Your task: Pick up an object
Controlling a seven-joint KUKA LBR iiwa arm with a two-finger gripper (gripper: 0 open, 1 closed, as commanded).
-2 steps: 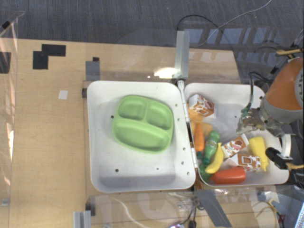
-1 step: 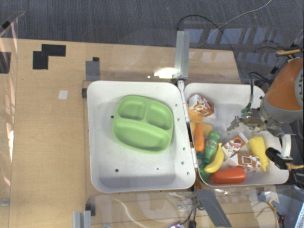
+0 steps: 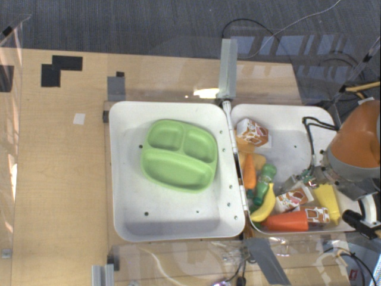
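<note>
The right bin [image 3: 286, 115] holds a pile of toy foods along its left and front sides. A brown and white carton [image 3: 252, 133] lies at the back left, with an orange carrot [image 3: 249, 170] and a green piece [image 3: 265, 176] below it. Nearer the front lie a yellow banana [image 3: 265, 204], a small carton [image 3: 290, 200], a yellow bottle [image 3: 328, 200] and a long orange piece [image 3: 286, 221]. My gripper [image 3: 302, 180] reaches in from the right, low over the small carton, under the orange-banded wrist [image 3: 357, 139]. Nothing shows held in it.
The left bin [image 3: 128, 213] bears a green divided plate [image 3: 178, 155] in its middle. A metal divider post [image 3: 228, 70] stands between the bins at the back. A black cable [image 3: 309, 137] loops over the right bin's back part.
</note>
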